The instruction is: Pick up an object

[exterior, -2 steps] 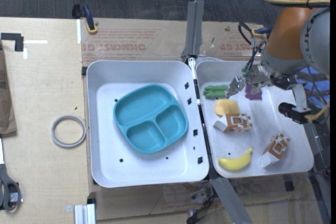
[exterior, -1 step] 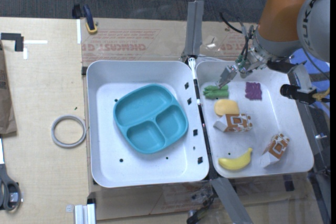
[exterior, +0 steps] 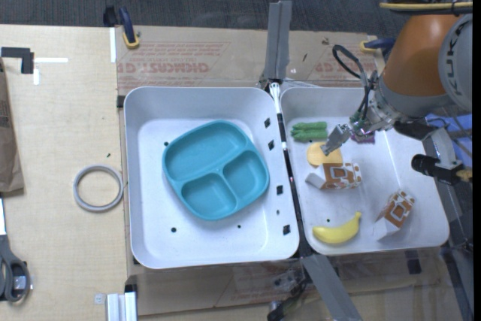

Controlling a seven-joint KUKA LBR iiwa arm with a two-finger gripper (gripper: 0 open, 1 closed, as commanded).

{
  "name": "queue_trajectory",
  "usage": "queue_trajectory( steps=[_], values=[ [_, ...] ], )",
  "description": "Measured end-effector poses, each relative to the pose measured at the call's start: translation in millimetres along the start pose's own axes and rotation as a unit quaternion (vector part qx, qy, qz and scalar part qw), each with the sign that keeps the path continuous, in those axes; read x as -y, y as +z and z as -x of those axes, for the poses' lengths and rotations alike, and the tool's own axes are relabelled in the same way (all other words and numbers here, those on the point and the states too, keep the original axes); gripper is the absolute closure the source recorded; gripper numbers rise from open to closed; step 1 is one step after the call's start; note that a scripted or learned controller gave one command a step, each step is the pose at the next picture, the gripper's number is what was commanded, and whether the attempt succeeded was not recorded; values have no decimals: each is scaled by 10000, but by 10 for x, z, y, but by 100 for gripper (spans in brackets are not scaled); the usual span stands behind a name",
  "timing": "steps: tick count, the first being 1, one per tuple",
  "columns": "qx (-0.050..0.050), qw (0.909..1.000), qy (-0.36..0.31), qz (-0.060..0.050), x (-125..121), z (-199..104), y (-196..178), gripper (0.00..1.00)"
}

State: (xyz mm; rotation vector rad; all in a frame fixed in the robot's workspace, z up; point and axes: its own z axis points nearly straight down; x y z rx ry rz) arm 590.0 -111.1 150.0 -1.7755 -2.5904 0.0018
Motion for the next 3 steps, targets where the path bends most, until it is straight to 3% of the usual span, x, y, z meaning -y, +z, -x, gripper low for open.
queue_trajectory(
  steps=[1,2,3],
  values=[
    [0,9961,884,0,318,-569,-411,0],
    [-3,9917,1287,-5,756,-259,266,0],
    [7,9896,1437,34,181,75,555,0]
  ],
)
